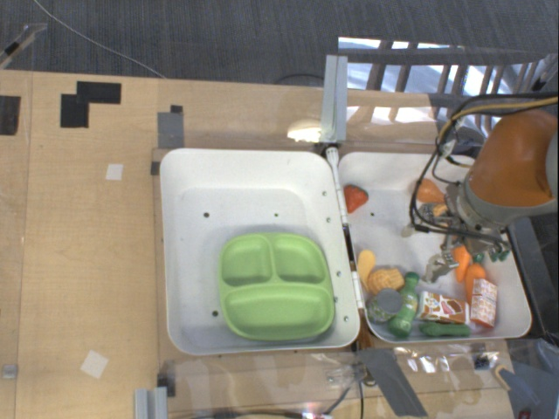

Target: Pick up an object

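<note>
My gripper (447, 262) hangs low over the right bin (384, 175), under the arm's orange band (522, 157). Its tip is just left of an orange carrot-like piece (472, 269) and above a small printed box (442, 306). Along the bin's front lie a green bottle (405, 306), a grey lump (382, 305), a tan round piece (385, 279), a yellow piece (367, 261), a green pod (445, 328) and an orange carton (484, 303). A red-orange piece (355, 198) sits near the bin's left wall. Another orange item (430, 192) lies partly behind the wrist cables.
The left bin (201, 182) holds a green divided plate (276, 285) in its front half. A metal post (335, 99) rises behind the wall between the bins. Wooden bench stretches to the left.
</note>
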`<state>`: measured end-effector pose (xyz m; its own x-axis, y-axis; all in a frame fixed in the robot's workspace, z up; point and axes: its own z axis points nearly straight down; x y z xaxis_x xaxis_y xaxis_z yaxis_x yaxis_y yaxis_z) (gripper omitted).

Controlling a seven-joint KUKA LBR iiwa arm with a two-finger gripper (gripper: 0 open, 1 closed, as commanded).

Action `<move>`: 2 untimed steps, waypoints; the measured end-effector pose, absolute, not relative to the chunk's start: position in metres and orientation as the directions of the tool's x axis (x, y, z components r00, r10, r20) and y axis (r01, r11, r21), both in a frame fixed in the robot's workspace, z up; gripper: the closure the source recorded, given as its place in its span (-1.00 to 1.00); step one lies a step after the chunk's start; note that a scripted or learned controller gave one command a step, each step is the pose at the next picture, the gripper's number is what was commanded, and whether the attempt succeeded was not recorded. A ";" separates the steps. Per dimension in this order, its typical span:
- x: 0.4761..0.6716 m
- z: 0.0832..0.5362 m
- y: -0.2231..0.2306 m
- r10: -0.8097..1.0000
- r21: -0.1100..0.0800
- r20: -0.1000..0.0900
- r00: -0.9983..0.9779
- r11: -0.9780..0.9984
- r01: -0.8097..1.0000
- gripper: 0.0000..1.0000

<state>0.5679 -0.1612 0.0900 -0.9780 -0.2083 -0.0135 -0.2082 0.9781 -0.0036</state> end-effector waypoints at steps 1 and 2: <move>0.574 0.105 -0.160 -0.215 -0.012 -0.033 -0.976 0.977 -0.215 1.00; 0.538 0.237 -0.145 -0.257 -0.010 -0.021 -0.966 0.967 -0.256 1.00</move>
